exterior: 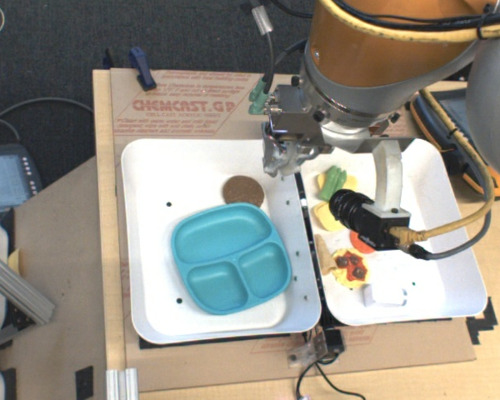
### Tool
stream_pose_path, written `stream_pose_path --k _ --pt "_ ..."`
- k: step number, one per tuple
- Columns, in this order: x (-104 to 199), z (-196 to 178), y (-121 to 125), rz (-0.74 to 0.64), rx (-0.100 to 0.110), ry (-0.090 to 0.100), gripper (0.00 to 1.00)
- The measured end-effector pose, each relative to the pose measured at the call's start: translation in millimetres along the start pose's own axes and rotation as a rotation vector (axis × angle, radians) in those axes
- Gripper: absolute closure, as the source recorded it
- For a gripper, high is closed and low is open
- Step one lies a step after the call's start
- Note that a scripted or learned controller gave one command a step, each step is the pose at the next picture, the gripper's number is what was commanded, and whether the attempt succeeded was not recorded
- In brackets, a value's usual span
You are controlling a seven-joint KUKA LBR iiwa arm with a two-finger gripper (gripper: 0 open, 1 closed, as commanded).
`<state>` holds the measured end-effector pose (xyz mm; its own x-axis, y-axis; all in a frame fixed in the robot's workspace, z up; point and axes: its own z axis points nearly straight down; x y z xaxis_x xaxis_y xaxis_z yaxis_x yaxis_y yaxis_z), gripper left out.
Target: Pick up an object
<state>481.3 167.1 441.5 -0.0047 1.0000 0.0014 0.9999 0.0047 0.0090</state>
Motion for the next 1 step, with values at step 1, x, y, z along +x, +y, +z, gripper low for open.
stream_pose_path --k 1 --pt "52.3 -50.9 15.5 0.000 0.002 0.002 1.00"
